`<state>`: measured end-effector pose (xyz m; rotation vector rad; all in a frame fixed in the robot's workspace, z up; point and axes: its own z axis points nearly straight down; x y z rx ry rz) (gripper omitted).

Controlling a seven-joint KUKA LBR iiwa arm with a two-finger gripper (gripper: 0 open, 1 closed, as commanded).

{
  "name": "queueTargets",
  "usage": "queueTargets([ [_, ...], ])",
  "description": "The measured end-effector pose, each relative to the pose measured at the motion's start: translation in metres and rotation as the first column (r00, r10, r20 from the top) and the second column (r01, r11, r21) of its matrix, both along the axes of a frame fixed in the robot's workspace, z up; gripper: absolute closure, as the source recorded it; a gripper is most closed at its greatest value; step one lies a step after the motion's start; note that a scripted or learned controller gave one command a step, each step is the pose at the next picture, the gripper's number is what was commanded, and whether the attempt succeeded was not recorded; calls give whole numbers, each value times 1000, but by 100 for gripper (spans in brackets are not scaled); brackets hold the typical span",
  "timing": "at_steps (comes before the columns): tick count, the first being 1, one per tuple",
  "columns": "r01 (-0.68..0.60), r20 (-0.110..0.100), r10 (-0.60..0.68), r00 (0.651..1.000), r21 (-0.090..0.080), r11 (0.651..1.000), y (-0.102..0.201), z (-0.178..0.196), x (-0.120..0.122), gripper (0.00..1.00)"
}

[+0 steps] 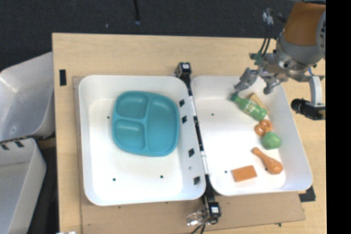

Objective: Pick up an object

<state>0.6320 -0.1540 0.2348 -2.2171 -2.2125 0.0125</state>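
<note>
My gripper (pixel 256 83) hangs over the far right part of the right bin (pixel 219 118), its two fingers spread open with nothing between them. Just below it lies a green bottle (pixel 249 106) with a tan label, slanting down to the right. Nearer the camera along the bin's right side sit a small orange piece (pixel 263 127), a green ball-like toy (pixel 271 141), an orange club-shaped toy (pixel 267 160) and a flat orange block (pixel 244 173).
The left bin (pixel 98 172) holds a teal divided plate (pixel 146 122). A black clip strip (pixel 193 129) joins the two bins along the middle. White containers (pixel 22 118) stand off the bench at the left.
</note>
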Motion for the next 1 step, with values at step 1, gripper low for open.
queueTargets([
  [1,-2,14,2,1000,-1,1000,0,9,3,0],
])
